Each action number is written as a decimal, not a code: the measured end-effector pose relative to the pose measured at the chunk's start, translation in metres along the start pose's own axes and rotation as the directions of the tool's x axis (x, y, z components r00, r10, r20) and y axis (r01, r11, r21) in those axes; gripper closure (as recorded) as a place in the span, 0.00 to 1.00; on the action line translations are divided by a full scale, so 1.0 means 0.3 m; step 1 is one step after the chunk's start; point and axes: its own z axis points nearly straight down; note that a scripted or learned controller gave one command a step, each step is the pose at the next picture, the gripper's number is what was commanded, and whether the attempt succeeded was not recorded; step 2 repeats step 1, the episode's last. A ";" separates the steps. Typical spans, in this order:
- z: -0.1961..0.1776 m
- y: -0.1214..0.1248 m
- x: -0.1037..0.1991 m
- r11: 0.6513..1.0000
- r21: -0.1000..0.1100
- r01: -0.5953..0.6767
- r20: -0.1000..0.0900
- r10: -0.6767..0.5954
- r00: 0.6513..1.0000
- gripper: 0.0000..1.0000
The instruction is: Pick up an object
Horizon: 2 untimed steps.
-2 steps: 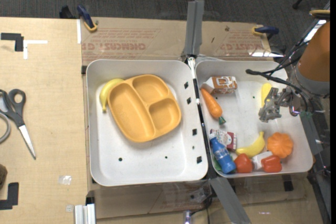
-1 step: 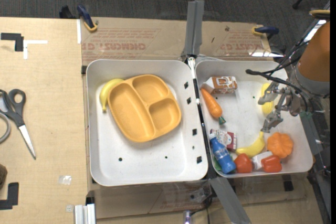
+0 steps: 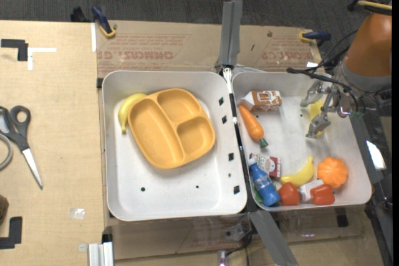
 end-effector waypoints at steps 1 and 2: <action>-0.039 0.002 -0.008 1.000 0.001 0.000 0.008 0.000 1.000 1.00; -0.039 0.002 -0.008 1.000 0.001 0.000 0.008 0.000 1.000 1.00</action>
